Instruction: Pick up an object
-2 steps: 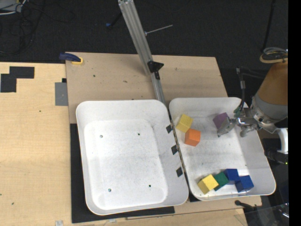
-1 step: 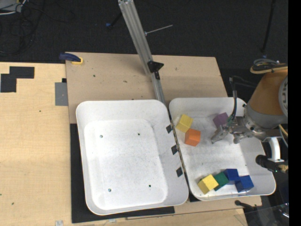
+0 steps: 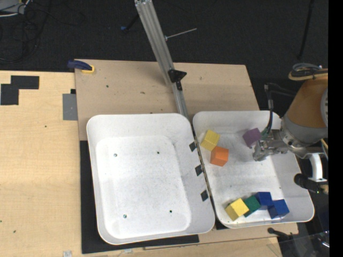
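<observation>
We see the arm [image 3: 308, 116] reach in from 3 o'clock over the right bin [image 3: 289, 210]. The hand [image 3: 262, 150] hangs low at the bin's upper middle; we cannot tell whether it is spread or pressed together, and nothing shows pinched in it.

Object positions in the right bin:
- Purple block [image 3: 251, 136]: just beside the hand, at its 10 o'clock. Whether the two touch cannot be judged.
- Yellow block [image 3: 210, 140]: at the bin's 10 o'clock, near the left wall.
- Orange block [image 3: 219, 156]: at 5 o'clock of that yellow block, touching or nearly touching it.
- Cluster at the bin's 6 o'clock: a second yellow block [image 3: 236, 209], a green block [image 3: 251, 204], and two blue blocks [image 3: 263, 198] [image 3: 278, 209], packed in a row against the front wall.

Surroundings:
- The left bin [image 3: 96, 143] adjoins the right bin along a seam marked by black clips [image 3: 198, 169].
- A grey metal rail [image 3: 158, 47] slants from 12 o'clock down to the bins' rear junction, well apart from the hand.
- Both bins rest on the wooden bench [image 3: 214, 87].

Open white floor lies between the hand and the yellow-orange pair; the cluster at 6 o'clock lies well apart from the hand.
</observation>
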Robot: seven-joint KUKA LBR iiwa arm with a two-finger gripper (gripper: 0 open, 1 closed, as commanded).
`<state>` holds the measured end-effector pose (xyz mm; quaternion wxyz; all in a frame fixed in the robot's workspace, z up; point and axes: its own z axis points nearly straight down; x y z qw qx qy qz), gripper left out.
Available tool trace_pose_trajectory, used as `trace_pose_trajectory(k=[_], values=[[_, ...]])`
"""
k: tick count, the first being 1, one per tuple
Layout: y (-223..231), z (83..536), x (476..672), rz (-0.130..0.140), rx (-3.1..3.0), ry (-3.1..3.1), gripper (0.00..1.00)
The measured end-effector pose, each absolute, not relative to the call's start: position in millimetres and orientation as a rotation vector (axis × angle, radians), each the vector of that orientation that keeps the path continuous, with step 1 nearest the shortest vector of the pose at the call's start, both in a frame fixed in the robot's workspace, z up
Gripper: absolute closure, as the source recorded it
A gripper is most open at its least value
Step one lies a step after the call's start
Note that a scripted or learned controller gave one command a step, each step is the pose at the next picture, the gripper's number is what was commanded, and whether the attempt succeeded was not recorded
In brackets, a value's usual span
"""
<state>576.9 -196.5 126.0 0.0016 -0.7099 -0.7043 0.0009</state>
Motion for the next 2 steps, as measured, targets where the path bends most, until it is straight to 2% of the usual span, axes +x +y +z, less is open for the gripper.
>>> trace_pose_trajectory(k=[1, 2], values=[[-202.6, 187.9, 575.3, -0.002, -2.234, -2.213, 1.0], [-203.5, 208.0, 575.4, 0.0, -2.228, -2.215, 1.0]])
